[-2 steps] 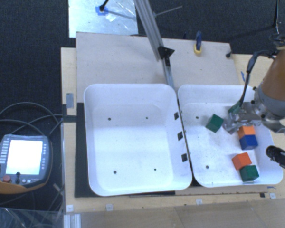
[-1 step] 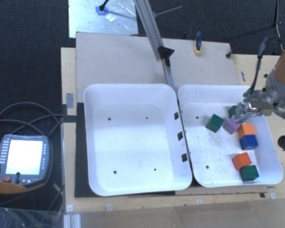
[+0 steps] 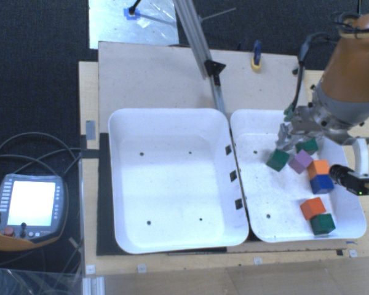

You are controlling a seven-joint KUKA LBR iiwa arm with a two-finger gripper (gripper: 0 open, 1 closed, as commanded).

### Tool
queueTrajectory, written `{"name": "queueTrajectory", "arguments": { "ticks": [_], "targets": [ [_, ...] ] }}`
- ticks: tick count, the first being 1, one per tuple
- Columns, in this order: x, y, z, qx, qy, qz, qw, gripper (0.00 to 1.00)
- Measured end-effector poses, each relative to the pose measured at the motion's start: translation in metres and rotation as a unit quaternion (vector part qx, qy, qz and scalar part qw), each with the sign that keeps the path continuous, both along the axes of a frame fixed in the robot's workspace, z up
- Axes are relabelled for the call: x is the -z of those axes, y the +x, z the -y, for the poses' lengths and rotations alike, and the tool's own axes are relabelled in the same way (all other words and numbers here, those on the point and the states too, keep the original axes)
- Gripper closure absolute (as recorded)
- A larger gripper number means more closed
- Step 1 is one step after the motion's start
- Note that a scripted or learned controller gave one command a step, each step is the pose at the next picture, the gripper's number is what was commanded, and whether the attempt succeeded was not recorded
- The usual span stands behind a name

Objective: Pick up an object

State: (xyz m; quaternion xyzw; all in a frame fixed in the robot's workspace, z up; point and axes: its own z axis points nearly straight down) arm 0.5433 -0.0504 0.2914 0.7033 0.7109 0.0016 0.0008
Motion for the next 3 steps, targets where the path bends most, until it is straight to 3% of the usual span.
{"name": "queueTrajectory", "arguments": {
  "ticks": [3],
  "targets": [
    [0.053,0.046,-0.132,0.001,0.0002,-0.001,1.0000,1.00]
  ]
}}
